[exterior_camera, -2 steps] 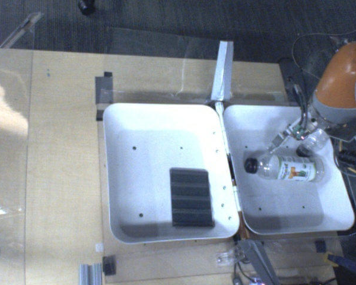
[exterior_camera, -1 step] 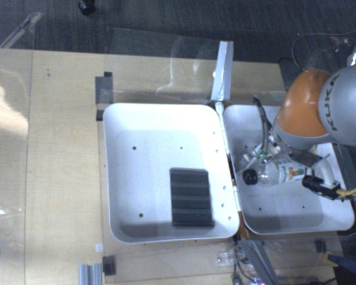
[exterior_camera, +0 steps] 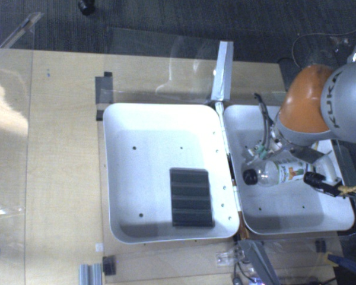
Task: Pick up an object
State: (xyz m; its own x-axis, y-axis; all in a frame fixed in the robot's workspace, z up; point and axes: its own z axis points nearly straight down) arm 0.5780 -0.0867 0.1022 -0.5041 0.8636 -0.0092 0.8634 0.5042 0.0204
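A clear plastic bottle [exterior_camera: 277,174] with a black cap and a printed label lies on its side in the right bin [exterior_camera: 296,218], cap pointing left. My gripper [exterior_camera: 260,154] reaches down from the grey and orange arm, directly over the bottle's neck end, close to it or touching it. The wrist hides the part of the bottle right under it. A black ribbed rectangular block [exterior_camera: 191,197] lies flat in the left bin [exterior_camera: 142,129], near its front right corner.
The two bins meet at a shared wall [exterior_camera: 230,165] between block and bottle. A metal bar [exterior_camera: 222,76] stands behind the bins. Wooden bench surface [exterior_camera: 53,159] stretches to the left.
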